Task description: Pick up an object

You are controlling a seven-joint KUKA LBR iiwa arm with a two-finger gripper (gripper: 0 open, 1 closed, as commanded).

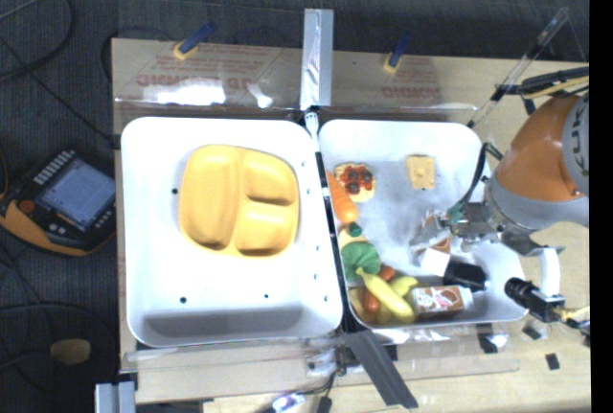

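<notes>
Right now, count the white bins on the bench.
2. The left bin holds a yellow divided tray; the right bin holds toy food.

Even, bright overhead light; white bins (144, 210) nearly blown out; soft shadows; slightly blurry.
</notes>
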